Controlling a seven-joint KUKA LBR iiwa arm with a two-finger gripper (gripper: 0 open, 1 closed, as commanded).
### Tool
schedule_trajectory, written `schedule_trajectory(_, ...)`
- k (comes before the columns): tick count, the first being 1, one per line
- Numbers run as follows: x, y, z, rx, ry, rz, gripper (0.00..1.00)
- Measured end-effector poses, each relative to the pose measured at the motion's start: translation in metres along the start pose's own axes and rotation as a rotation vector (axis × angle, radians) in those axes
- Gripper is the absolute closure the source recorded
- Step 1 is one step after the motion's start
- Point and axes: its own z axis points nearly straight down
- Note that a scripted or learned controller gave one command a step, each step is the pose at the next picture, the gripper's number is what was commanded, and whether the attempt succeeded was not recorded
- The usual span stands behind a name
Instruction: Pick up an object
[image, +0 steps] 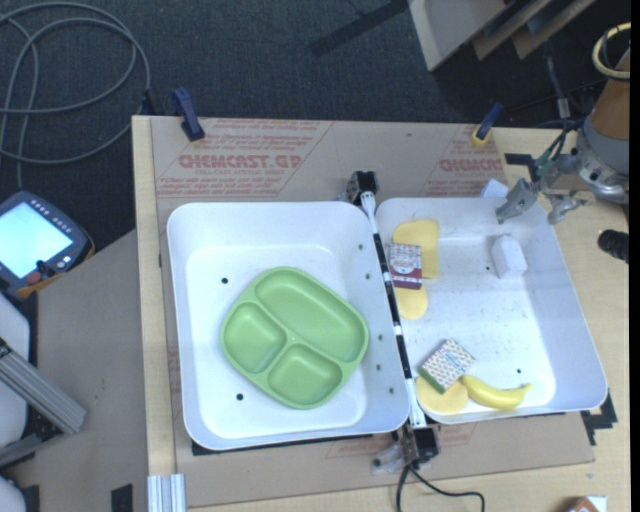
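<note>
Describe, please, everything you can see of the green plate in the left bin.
The green plate is a light green, rounded-square dish of what looks like matte plastic, moulded into three compartments: one long section along its upper right side and two smaller ones below. It lies flat and right side up on the floor of the left bin, turned at a slant to the bin's walls. Nothing lies in it, and nothing else touches it.

Glossy green plastic plate (294, 337); smooth white bins (190, 300)
</note>
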Motion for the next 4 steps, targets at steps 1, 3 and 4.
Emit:
schedule_trajectory(1,0.075,-0.021,0.091,0.004,0.003,-0.001,0.00)
schedule_trajectory(3,0.004,0.007,0.080,0.001,0.004,-0.004,1.00)
schedule_trajectory(4,0.057,0.001,0.091,0.003,0.003,0.000,1.00)
